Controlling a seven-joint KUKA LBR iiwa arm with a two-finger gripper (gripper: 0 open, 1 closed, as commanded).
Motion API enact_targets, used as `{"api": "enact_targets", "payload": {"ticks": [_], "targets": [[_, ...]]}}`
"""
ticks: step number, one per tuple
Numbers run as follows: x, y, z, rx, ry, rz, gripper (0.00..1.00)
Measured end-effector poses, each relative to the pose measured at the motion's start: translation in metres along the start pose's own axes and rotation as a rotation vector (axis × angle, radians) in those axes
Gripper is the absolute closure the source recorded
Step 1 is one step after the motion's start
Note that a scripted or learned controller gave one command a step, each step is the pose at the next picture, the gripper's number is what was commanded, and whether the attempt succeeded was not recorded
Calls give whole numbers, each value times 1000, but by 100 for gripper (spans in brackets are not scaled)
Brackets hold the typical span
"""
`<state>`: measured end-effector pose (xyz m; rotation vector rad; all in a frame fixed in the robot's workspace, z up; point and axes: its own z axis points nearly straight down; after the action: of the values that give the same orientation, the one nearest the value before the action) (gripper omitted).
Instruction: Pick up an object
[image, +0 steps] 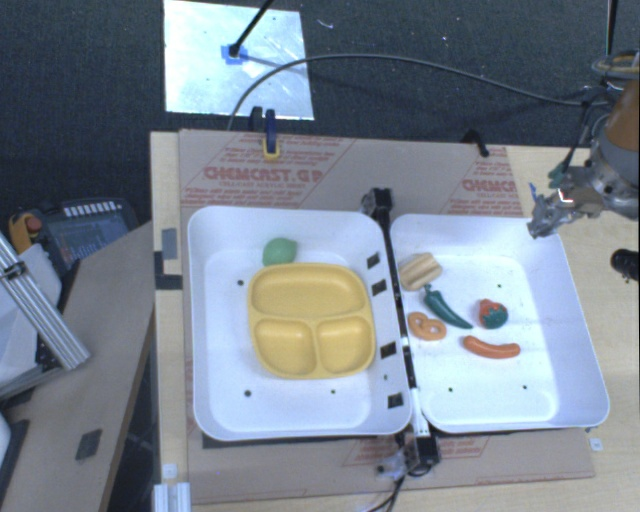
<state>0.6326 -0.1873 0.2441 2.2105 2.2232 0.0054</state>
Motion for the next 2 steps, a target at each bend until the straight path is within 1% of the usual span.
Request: {"api": "enact_targets", "payload": {"ticks": [1, 2], "targets": [[59, -13, 9, 7, 4, -4, 100], [111, -38, 6, 7, 4, -3, 100]]}}
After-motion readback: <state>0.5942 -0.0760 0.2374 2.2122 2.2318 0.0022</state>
